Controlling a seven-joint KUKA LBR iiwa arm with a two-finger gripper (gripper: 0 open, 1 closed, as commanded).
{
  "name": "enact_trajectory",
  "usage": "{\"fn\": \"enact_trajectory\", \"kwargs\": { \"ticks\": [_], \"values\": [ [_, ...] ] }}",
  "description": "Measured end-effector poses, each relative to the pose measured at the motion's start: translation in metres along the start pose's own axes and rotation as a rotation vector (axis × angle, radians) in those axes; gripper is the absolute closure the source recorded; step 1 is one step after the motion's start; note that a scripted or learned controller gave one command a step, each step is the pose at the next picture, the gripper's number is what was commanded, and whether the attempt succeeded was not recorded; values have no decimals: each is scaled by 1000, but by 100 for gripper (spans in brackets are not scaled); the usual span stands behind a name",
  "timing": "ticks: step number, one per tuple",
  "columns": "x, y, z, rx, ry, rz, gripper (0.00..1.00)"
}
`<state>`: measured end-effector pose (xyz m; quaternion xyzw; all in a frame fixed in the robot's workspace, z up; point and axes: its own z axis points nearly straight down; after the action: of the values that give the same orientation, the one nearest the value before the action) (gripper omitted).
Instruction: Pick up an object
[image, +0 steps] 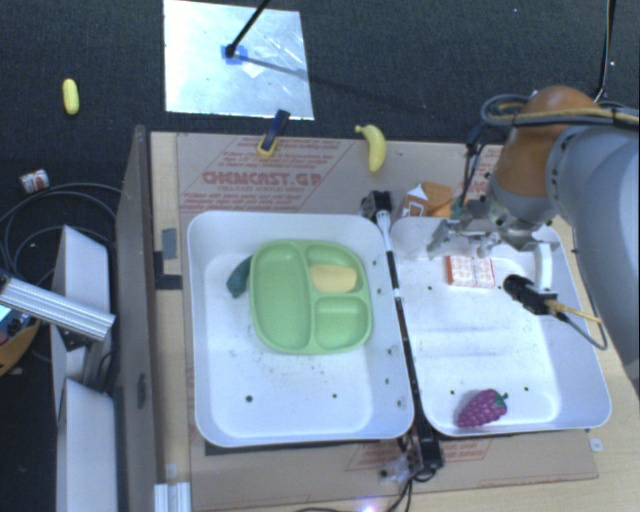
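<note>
Gripper (470, 238) sits low over right bin (560, 400), just above red-white packet (470, 270). Finger state: cannot tell. Purple grapes (482, 407) well apart.

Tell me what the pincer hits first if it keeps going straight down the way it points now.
Most likely the small red-and-white packet lying near the back of the right bin. The pincer hangs just above it, pointing down. Height is hard to judge from this slanted view, so it could meet bin floor beside the packet instead.
</note>
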<state>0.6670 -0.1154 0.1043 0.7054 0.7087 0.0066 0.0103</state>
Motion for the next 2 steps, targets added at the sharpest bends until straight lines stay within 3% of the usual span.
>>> {"fn": "enact_trajectory", "kwargs": {
  "ticks": [1, 2],
  "values": [
    [-2, -4, 12, 10, 3, 2, 0],
    [-4, -1, -1, 4, -1, 1, 100]
  ]
}}
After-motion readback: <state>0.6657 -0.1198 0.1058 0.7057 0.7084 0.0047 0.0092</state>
